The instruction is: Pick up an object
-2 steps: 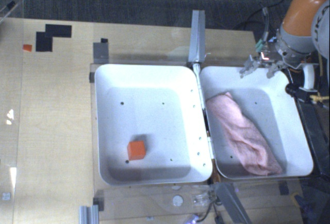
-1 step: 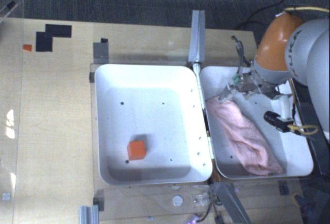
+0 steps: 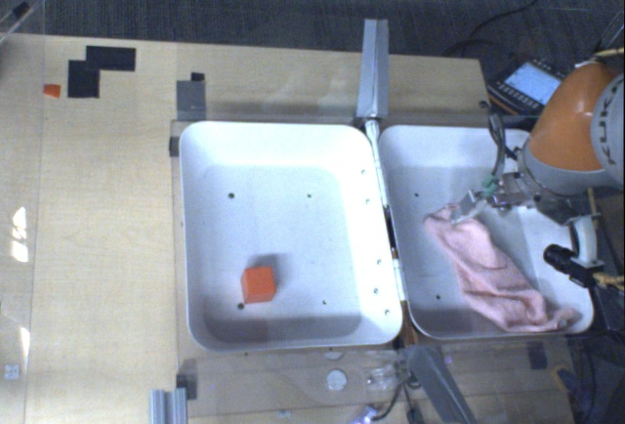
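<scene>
A pink cloth (image 3: 493,273) lies crumpled in the right bin (image 3: 430,153), stretching from the bin's middle toward its near right corner. My gripper (image 3: 477,202) hangs low over the cloth's upper left end, at or just above the fabric. An orange block (image 3: 259,284) sits in the left bin (image 3: 273,148), toward its near side. The arm's orange band (image 3: 576,124) and grey wrist reach in from the right.
A metal divider post (image 3: 372,70) stands behind the seam between the two bins. Black markers (image 3: 96,66) and a small orange square (image 3: 52,91) lie on the wooden bench at the far left. A tablet (image 3: 532,83) and cables sit beyond the right bin.
</scene>
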`<action>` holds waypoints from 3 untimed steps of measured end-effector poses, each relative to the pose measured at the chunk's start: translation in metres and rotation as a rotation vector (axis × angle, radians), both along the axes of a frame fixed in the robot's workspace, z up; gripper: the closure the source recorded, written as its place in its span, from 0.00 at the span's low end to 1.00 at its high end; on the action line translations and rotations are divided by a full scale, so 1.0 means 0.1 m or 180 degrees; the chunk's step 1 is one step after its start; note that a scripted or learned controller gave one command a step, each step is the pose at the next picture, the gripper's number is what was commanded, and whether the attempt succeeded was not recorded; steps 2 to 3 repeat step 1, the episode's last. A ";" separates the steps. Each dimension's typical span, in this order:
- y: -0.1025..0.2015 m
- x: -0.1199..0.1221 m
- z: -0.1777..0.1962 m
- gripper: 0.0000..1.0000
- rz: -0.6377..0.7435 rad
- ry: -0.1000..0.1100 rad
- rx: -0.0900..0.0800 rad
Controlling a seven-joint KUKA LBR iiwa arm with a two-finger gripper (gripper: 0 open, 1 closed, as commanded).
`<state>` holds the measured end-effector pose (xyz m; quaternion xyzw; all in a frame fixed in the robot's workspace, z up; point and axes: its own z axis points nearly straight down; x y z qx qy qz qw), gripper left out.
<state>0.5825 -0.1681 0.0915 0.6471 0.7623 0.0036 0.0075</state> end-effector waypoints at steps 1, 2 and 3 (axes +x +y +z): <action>0.54 -0.16 0.00 0.00 0.0166 -0.0009 0.0008; 0.54 -0.16 0.00 0.00 0.0166 -0.0009 0.0008; 0.54 -0.16 0.00 0.00 0.0166 -0.0009 0.0008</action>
